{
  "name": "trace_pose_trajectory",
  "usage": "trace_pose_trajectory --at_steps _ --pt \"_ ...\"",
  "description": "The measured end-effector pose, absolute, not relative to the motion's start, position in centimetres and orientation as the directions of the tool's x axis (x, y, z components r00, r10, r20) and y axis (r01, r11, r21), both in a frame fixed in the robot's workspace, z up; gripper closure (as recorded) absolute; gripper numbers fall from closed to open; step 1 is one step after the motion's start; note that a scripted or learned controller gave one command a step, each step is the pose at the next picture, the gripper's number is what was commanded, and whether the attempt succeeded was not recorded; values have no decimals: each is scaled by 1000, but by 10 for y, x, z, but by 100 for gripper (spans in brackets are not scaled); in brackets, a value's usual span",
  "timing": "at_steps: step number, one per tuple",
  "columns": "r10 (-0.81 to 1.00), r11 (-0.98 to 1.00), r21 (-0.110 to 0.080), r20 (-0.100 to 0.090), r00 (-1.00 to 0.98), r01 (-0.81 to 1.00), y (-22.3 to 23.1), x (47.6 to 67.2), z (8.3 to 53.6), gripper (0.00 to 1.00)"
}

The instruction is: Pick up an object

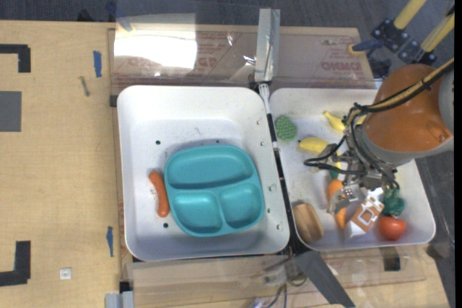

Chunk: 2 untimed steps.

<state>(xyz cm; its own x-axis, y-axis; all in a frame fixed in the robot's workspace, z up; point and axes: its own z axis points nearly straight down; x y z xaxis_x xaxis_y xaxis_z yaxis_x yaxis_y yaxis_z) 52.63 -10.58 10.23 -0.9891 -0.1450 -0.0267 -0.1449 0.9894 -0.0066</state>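
Low in the right bin [426, 227], the pincer [351, 200] hangs over an orange carrot piece [335, 191]; whether it grips anything I cannot tell. Nearby lie two yellow bananas [314, 145], one tomato [392, 228], one green ball [286, 128].

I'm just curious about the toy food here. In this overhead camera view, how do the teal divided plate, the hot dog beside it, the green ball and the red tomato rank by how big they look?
Largest to smallest:
1. teal divided plate
2. hot dog
3. red tomato and green ball: these look alike in size, so I won't rank them.
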Motion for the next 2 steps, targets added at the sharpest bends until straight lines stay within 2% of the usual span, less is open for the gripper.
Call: trace_pose_trajectory --at_steps 1,2 --pt "-148 989 -5 -18 -989 -148 -100 508 90 0" --pt "-173 985 -4 -15 -985 -173 -105 578 90 0"
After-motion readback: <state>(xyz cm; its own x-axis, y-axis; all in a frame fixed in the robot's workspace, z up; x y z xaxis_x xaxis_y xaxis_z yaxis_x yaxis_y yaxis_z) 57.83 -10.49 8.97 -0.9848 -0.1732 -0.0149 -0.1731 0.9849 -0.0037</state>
